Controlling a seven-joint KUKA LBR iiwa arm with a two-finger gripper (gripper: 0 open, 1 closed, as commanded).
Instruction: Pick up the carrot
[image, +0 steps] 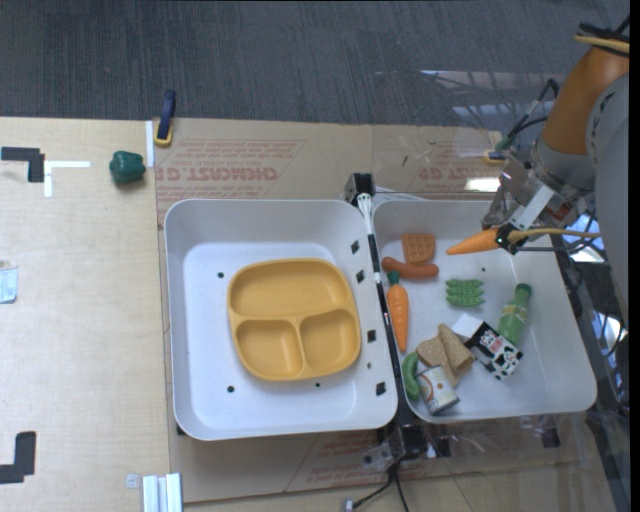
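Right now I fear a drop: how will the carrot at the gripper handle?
The carrot looks rigid, jutting straight out from the gripper. Its smooth tapered shape may slip, since it seems pinched only at its thick end. If dropped, it would probably roll.

Mirrored red print on cardboard sheet (270, 165) behind bins, too blurred to read reliably.
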